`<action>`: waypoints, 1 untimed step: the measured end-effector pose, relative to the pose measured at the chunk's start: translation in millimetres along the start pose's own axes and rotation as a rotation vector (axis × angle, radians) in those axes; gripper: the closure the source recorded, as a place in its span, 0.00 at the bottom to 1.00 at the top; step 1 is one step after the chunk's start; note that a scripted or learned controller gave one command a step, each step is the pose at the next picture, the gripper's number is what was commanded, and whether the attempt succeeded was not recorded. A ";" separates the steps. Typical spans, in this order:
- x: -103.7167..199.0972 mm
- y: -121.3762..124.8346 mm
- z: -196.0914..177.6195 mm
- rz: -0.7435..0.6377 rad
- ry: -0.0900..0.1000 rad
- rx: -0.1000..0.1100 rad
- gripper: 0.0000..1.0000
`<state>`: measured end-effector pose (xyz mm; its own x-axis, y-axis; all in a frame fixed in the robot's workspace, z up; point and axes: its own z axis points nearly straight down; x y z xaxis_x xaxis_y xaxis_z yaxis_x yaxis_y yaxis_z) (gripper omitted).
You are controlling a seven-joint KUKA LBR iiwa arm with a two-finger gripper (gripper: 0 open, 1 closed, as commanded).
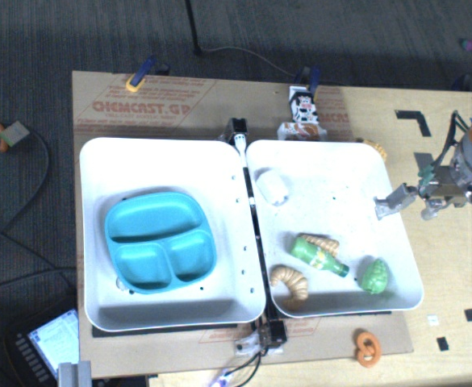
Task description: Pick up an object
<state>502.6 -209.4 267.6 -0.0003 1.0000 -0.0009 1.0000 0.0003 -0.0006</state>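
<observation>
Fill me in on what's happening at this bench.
The arm's gripper sits at the right bin's right edge, holding nothing. That bin holds a green bottle, a green lump, a croissant and a white object. The left bin holds a blue divided tray.

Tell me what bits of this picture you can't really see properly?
- Robot arm: cut off by the camera view's right edge.
- Claw: too small and blurry to tell open from shut.
- White lump in the right bin: white on white, shape unclear.
- Little figure behind the bins: too small to identify.
</observation>
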 end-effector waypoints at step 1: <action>-5.5 -14.2 170.1 -0.008 0.015 -0.001 0.00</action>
<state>488.3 -215.1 97.5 -0.0085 0.9999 0.0139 1.0000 0.0085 0.0009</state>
